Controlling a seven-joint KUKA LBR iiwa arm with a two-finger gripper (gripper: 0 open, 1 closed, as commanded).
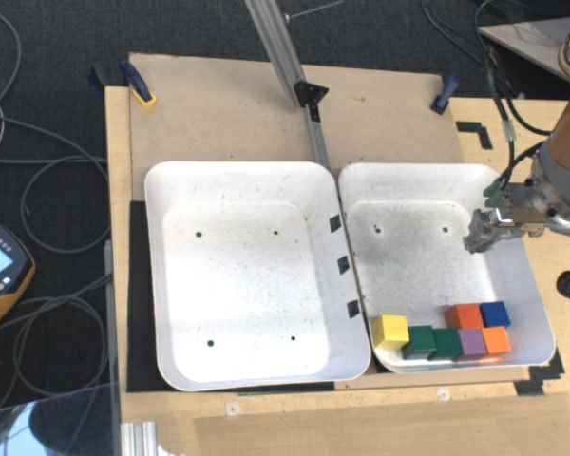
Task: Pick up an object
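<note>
overhead slanted view of a wooden bench (pixel 218 93) with two shallow white bins side by side. the left bin (pixel 171 255) has a bare floor. the right bin (pixel 418 183) holds a cluster of small coloured blocks packed into its near right corner: a yellow block (pixel 391 330) at the left end, two green blocks (pixel 433 341) next to it, then a purple block (pixel 472 342), a red block (pixel 466 315), a blue block (pixel 494 313) and an orange block (pixel 495 339). most of them touch one another.

the grey arm (pixel 560 174) reaches in from the right, and its gripper (pixel 479 238) hangs over the right side of the right bin, farther back than the blocks and apart from them. nothing sits between its tips. whether the tool is spread or pressed together cannot be told at this size and angle.

judging from this, the pick is at the approach step, with no block grasped yet. the next move likely calls for travel toward the near corner, then a descent onto one block. the yellow one, at the edge of the cluster, looks easiest to isolate; the others are crowded against neighbours and the bin wall, which could block a finger.
</note>
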